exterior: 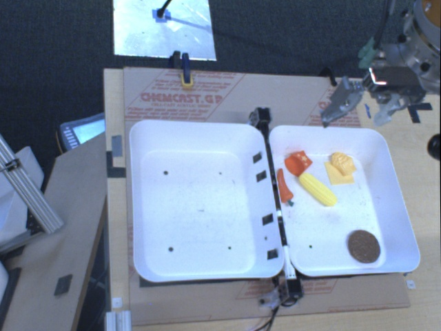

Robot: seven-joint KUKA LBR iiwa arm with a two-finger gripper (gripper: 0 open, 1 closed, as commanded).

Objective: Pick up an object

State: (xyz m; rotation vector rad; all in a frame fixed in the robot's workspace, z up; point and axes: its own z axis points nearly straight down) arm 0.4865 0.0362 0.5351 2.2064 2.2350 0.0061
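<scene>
1. Two white bins sit side by side on the bench: left bin [138,205] and right bin [396,205], joined along a centre divider w/ black clips.
2. Gripper [358,105] hangs above the back rim of the right bin, near the top-right of the view, over the cardboard sheet [207,95]. Fingers [339,107] stand apart, nothing between them.
3. Right bin contents, all in the back half except one:
   - red pepper piece [298,163], near the divider.
   - orange carrot [283,186], lying along the divider, just left of the corn.
   - yellow corn cob [317,189], lying at a slant, mid-bin, just below the pepper.
   - yellow cheese-like slice [340,176] w/ a pale bumpy item [342,161] on top of it, right of the corn.
   - brown round disc [363,245], flat on the floor of the bin in the front-right corner, well apart from the rest.
4. Gripper is clear of every object; none is lifted.
5. Behind the bench, a shiny metal plate [165,19] lies on the dark floor; a yellow-and-black clamp [185,71] sits at the back edge of the cardboard.
</scene>
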